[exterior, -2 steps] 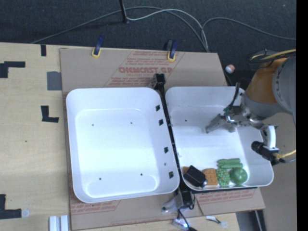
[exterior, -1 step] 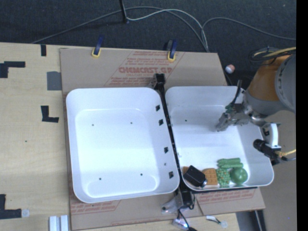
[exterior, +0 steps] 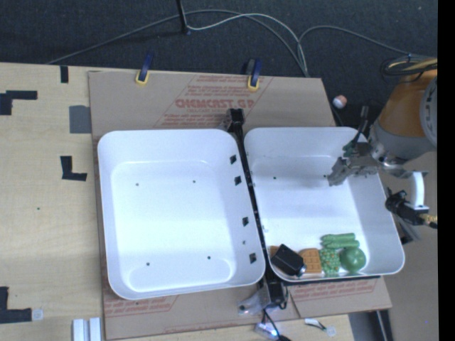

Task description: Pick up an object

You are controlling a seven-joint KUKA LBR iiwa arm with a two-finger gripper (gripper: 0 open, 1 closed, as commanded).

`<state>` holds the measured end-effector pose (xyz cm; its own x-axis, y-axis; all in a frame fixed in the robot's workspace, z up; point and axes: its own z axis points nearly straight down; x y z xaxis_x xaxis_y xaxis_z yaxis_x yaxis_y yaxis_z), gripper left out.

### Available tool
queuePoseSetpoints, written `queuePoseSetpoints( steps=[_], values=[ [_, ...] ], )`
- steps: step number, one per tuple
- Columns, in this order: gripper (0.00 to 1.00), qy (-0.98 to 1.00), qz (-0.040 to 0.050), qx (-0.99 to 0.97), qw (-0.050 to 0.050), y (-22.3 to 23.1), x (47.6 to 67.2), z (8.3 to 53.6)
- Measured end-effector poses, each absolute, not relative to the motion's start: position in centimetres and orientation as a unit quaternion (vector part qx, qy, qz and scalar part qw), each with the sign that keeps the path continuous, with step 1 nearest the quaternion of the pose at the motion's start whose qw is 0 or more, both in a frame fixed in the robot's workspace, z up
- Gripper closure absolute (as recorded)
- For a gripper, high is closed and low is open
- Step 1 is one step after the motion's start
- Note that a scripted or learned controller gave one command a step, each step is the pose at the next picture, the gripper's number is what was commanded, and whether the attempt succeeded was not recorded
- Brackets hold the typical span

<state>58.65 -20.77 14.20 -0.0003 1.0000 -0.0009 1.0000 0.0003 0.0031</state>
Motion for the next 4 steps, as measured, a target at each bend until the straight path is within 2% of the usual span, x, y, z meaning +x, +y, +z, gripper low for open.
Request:
queuePoseSetpoints(
  steps=[2,3,4],
  values=[
    [1.00,0.707,0.0008,0.707,0.001,-21.0,58.3,25.3],
    [1.00,0.709,0.0000,0.706,0.000,-15.4,58.9,25.2],
    [1.00,0.708,0.0000,0.706,0.000,-11.1,58.2,24.3]
  ],
)
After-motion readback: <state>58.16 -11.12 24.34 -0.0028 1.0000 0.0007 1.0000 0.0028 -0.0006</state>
